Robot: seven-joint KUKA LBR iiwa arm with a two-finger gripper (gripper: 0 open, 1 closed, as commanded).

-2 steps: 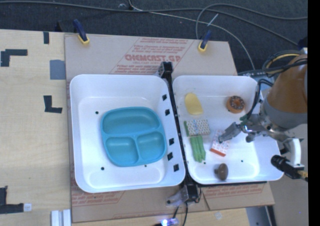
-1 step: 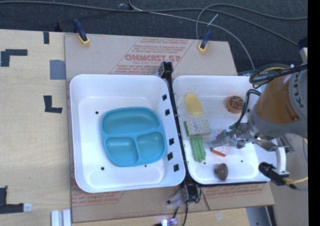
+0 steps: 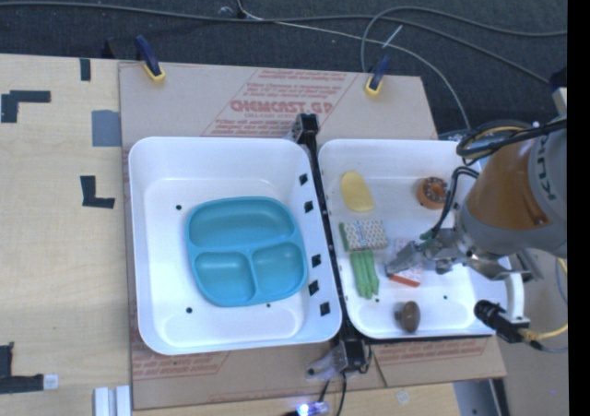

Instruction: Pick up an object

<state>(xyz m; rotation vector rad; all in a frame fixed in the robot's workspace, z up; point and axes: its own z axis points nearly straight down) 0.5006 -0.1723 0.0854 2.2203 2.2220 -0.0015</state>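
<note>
My gripper [image 3: 412, 260] is low over the middle of the right bin [image 3: 461, 317], reaching in from the right. A small orange-red piece [image 3: 406, 281] lies just below it, and a brown lumpy object [image 3: 407, 315] sits nearer the front wall. To the gripper's left are a green-edged checkered block [image 3: 365, 234] and a green bundle [image 3: 364, 273]. A yellow object [image 3: 357, 191] lies at the back left, and a brown round object [image 3: 432, 191] at the back right. I see nothing lifted by the gripper.
The left bin [image 3: 157, 174] holds a blue three-compartment tray [image 3: 246, 250]. A black divider with clips [image 3: 318, 220] runs between the bins. Cables [image 3: 406, 45] trail across the dark floor behind the bench, and the arm's body [image 3: 516, 202] hangs over the right bin's right wall.
</note>
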